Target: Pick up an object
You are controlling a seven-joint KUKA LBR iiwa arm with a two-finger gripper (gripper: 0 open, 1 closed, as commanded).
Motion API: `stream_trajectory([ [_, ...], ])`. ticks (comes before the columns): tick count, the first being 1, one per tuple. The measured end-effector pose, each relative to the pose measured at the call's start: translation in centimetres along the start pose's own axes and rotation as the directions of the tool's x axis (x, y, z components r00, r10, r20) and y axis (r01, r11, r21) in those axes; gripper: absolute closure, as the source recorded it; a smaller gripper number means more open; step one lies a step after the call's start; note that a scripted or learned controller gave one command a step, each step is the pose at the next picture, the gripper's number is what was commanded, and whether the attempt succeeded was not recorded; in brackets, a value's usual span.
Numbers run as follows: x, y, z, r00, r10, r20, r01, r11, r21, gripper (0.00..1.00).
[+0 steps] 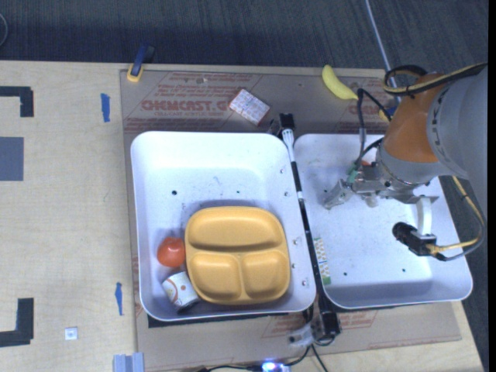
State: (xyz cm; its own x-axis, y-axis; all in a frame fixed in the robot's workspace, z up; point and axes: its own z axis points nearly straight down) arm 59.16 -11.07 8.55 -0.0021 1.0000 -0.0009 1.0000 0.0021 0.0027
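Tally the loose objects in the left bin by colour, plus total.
Yellow: 1, tray
Orange-red: 1, ball
White with orange marks: 1, cup
Total: 3, all in the left bin

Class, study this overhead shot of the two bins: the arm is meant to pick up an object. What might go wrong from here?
1. The gripper is over the right bin, while the yellow tray, orange ball and small cup lie in the left bin; closing here would likely grab nothing.
2. The ball and cup sit tight between tray and bin wall, so fingers may jam or nudge them.
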Motion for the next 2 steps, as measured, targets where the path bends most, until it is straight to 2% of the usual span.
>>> stream_trajectory([
  [1, -4.4, 7.4, 0.1, 1.000, 0.002, 0.000, -0.002, 1.000, 0.007, 0.00],
  [2, -4.4, 7.3, -0.9, 1.000, 0.000, 0.001, 0.000, 1.000, 0.012, 1.00],
])
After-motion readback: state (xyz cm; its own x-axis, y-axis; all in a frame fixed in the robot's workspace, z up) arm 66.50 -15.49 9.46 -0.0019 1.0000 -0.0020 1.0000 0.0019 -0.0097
